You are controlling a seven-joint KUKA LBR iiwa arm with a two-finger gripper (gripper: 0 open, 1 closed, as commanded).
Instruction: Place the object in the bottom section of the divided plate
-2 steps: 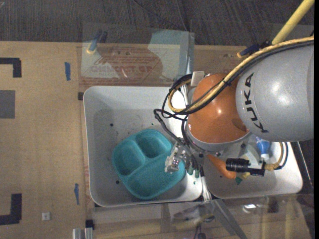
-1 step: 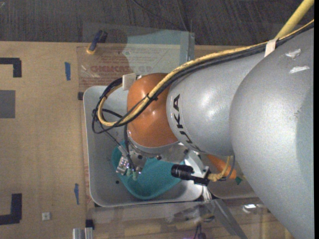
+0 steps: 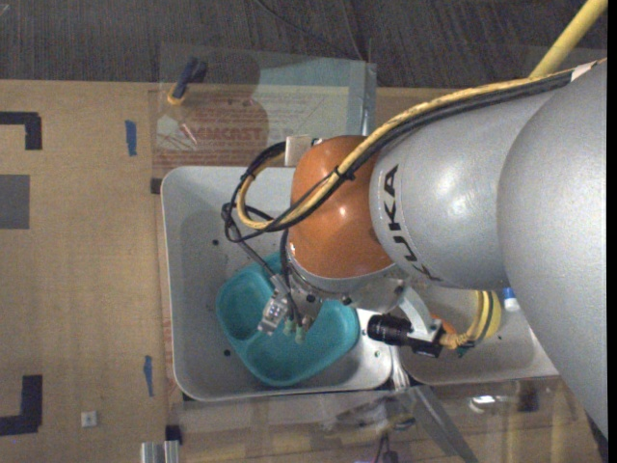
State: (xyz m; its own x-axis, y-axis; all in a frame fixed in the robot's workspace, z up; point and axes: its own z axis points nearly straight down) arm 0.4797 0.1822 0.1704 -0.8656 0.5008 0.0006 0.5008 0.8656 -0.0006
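Grey arm (image 3: 501, 181), the KUKA iiwa, sits closest to the lens and covers most of the right half of the camera view; its orange band (image 3: 333, 215) hangs over the white bin (image 3: 178, 258) on the left of the 2 bins. Below the band the claw (image 3: 284, 321) points down into a teal divided plate (image 3: 241, 302) that lies in the lower part of that bin, near its front wall. Claw tips are over the plate, close to the ridge that splits its sections, but they are small and partly hidden by the wrist hardware, so whether they stand apart or together cannot be told. No object can be made out between them; a small pale piece (image 3: 274, 312) just beside the tips could be part of the tool or the object itself, not resolvable. Location of the task's object is therefore uncertain: nothing distinct shows on the visible teal surface. Judgement: step in hand looks like the placing stage, with the tool low over the plate. Next move, if the object is carried, calls for checking that the tips are over the section nearest the bottom of the view, not the ridge, then releasing and lifting straight up clear of the plate rim. A yellow cable (image 3: 255, 222) loops beside the wrist, well clear of the plate.
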